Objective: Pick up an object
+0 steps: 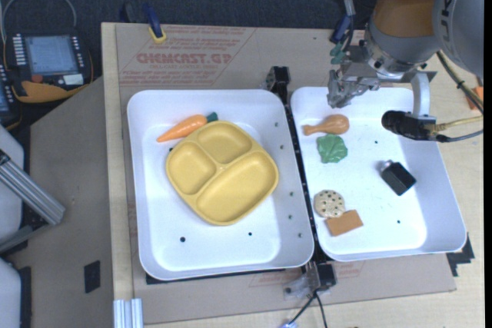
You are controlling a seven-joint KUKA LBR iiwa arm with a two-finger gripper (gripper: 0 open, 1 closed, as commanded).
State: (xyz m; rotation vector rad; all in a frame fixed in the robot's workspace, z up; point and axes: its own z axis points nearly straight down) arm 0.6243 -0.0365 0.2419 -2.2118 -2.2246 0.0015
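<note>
Grey metal two-finger gripper [340,94] hangs just above the tan plastic chicken drumstick [329,125] in your right white bin [438,234], likely lining up; whether its claw is spread, you cannot tell.

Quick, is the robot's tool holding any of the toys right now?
Tool: cannot be told; it hangs just above the toy drumstick in the right bin.

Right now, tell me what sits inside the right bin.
The right bin holds a toy drumstick, a green leafy piece, a cookie, an orange cracker and a black block. The gripper hangs over its far-left corner, covering the floor there.
</note>
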